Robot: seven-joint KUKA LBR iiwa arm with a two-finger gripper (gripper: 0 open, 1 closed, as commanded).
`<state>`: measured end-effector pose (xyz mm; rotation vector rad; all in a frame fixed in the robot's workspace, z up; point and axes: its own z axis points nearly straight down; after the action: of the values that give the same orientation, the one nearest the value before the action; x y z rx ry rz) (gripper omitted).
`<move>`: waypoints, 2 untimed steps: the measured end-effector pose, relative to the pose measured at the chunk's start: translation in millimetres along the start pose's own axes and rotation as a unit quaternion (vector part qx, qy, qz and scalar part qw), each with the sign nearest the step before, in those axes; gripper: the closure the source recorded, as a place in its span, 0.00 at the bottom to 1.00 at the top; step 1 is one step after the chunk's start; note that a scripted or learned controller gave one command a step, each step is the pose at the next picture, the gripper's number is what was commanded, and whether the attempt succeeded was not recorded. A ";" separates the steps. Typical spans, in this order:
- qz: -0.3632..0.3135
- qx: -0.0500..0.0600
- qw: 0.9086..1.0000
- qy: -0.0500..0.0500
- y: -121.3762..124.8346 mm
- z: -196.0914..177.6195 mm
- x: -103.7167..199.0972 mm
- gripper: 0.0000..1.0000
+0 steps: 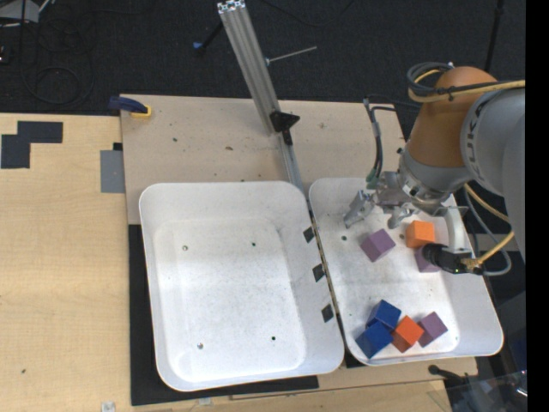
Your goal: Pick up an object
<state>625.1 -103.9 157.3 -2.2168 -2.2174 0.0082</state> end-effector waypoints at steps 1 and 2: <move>0.001 -0.013 1.000 -0.004 13.8 41.8 -6.3 0.00; 0.000 -0.003 1.000 -0.001 14.4 66.8 -5.4 0.00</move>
<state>638.9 -109.2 90.4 -2.2210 -2.2202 0.0030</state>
